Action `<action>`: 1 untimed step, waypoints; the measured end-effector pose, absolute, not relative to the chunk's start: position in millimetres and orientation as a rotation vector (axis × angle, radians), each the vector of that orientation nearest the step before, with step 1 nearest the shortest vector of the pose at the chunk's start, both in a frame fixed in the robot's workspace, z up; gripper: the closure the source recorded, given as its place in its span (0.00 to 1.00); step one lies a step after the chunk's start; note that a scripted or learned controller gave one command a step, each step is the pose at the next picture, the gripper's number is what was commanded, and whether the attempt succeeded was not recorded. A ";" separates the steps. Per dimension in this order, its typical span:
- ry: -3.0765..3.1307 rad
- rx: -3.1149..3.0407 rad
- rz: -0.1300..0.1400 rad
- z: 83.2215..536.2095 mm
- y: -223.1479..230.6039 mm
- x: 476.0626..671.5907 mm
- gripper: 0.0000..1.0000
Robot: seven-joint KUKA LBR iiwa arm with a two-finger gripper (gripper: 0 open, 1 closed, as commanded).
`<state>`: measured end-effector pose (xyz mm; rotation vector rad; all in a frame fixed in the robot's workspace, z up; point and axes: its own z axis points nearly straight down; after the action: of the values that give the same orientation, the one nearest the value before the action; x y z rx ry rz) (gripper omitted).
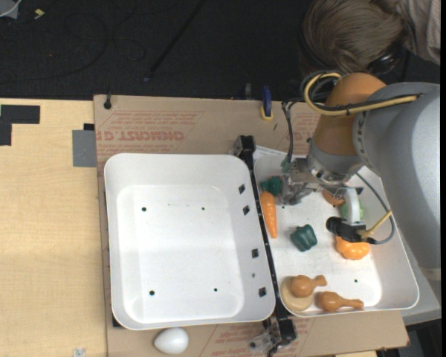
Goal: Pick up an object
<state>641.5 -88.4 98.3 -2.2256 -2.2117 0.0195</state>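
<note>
My gripper (294,190) hangs low over the far left part of the right bin (401,292), reaching in from the right. Just left of it lies a small green item (272,187), partly hidden by the gripper. An orange carrot (269,213) lies along the bin's left wall. A dark green pepper (304,237) sits in the middle, below the gripper. An orange rounded piece (354,250) rests to the right. Two tan drumsticks (303,285) (337,301) lie at the near edge.
The left bin (126,199) stands beside the right one, with a black divider (256,222) between them. A white egg (171,341) lies on the bench outside the bins, at the near edge. Cardboard (163,129) lies under both bins.
</note>
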 end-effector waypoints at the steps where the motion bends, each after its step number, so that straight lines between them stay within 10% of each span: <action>1: -2.219 -2.219 0.005 128.1 -91.3 607.8 0.00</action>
<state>607.8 -91.3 128.1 -2.2194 -2.2185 0.0046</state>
